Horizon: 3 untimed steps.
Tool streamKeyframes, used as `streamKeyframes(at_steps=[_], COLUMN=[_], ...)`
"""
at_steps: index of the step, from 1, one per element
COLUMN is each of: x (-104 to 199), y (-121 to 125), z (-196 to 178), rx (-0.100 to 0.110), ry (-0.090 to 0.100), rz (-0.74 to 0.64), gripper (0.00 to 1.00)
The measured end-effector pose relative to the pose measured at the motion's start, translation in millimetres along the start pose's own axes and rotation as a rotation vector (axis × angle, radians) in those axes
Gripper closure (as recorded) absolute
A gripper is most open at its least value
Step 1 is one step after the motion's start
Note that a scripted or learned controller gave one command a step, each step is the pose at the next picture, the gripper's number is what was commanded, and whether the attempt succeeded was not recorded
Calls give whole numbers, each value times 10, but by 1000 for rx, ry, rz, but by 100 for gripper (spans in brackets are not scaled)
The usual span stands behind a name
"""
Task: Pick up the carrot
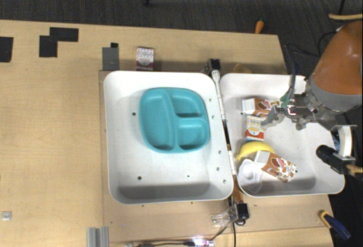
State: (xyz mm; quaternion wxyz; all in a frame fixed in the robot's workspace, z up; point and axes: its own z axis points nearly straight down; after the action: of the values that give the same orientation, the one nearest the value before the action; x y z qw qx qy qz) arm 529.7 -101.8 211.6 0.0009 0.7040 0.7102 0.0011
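Camera view, nearest first: at the right bin's [326,183] near-left corner I see a white cup [248,172] and a brown carton [279,167], with a yellow banana [251,149] touching the cup's far side. Further in, the gripper [285,111] hangs over the bin's middle, just beside two packets [258,117]. I cannot tell whether it is released or clenched, nor can I pick out the carrot among these things. The left bin [122,178] carries a teal plate [173,118]. A small orange object [259,26] sits at the bench's [51,143] far edge, well apart from the gripper.
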Motion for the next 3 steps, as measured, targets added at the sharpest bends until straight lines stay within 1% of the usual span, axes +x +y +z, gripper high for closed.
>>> streamKeyframes(at_steps=[1,2,3], x=[339,-623,-548], y=[-83,-297,-407], z=[276,1250,1248], rx=[4,-2,-5], ry=[2,0,2], rz=[469,662,1287], gripper=[0,0,0])
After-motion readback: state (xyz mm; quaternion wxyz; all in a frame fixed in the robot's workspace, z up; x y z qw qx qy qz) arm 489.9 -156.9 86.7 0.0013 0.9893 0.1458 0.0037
